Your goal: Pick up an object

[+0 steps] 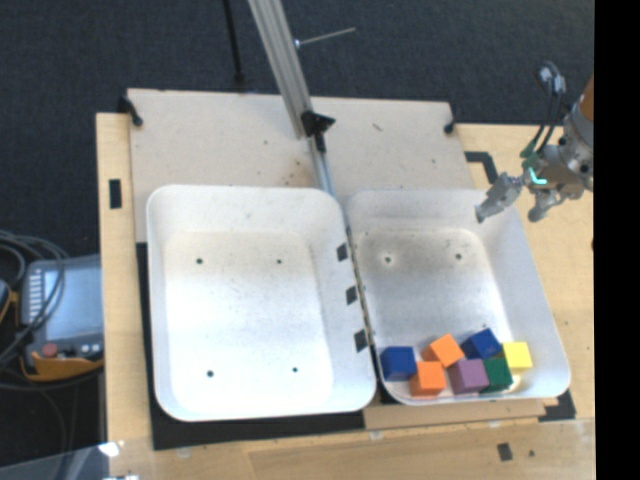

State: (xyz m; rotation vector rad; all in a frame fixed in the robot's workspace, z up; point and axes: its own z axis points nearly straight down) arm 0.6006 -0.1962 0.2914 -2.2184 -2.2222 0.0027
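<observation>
The two-finger pincer point(517, 200) hangs at the right edge of the frame, above the upper right rim of the right-hand shallow white plastic bin point(420, 268). Its two grey fingers are spread wide apart with nothing between them.

The things to pick from are a heap of small coloured cubes in the lower right corner of that bin, well apart from the pincer. There is a blue cube point(398, 361) at the left of the heap, an orange cube point(446, 349) and a second orange cube point(429, 376) below it, a purple cube point(467, 375), a green cube point(498, 373), a darker blue cube point(482, 343) and a yellow cube point(517, 355) nearest the bin's right wall. They look like light, stiff blocks of foam or painted wood, neither fragile nor likely to deform under a squeeze, with flat faces that should hold well between two fingers.

The trouble is the crowding: most cubes touch a neighbour, so the fingers have little room to drop beside them. The blue cube at the left looks the easiest, with bare bin floor on its left and upper sides; taking it across two opposite flat faces seems best. The yellow cube sits close to the sloping wall, which could block a finger.

The left-hand white bin point(250, 298) and the pale wooden worktop point(290, 128) lie outside the job.
</observation>
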